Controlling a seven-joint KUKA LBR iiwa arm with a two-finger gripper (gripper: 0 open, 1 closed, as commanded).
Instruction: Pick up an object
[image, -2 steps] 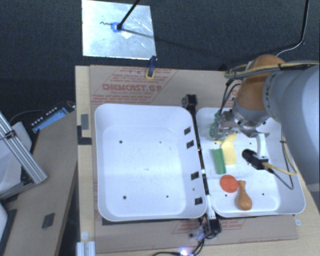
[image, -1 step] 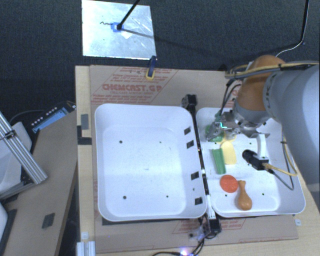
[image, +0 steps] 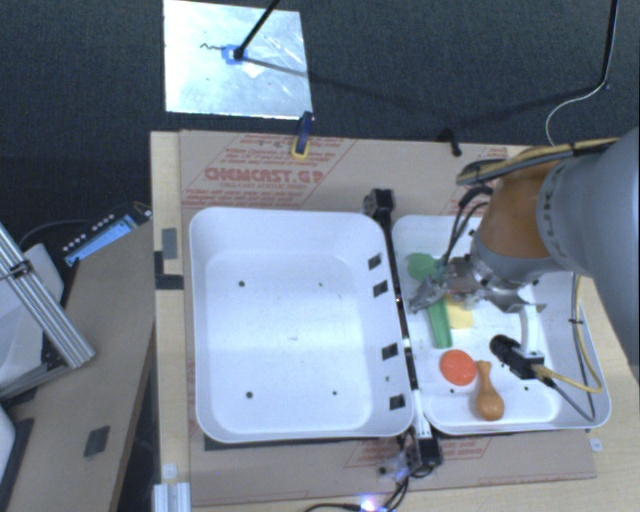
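Note:
The right bin (image: 575, 405) holds a green stick-shaped toy (image: 438, 323) with a rounded top end, lying near the bin's left wall. A small yellow block (image: 461, 317) touches its right side. Below them sit a red-orange ball (image: 458, 367) and a tan pear-shaped piece (image: 487, 398). My gripper (image: 432, 292) is low in the bin, right over the upper part of the green toy, and hides part of it. Nothing is visibly lifted off the floor.
The left bin (image: 290, 330) lies beside the right one, its white floor showing. A ridge with black clips (image: 392, 310) separates the two. Both rest on a cardboard sheet (image: 260, 165). The arm's grey and orange body (image: 545, 215) covers the right bin's upper right.

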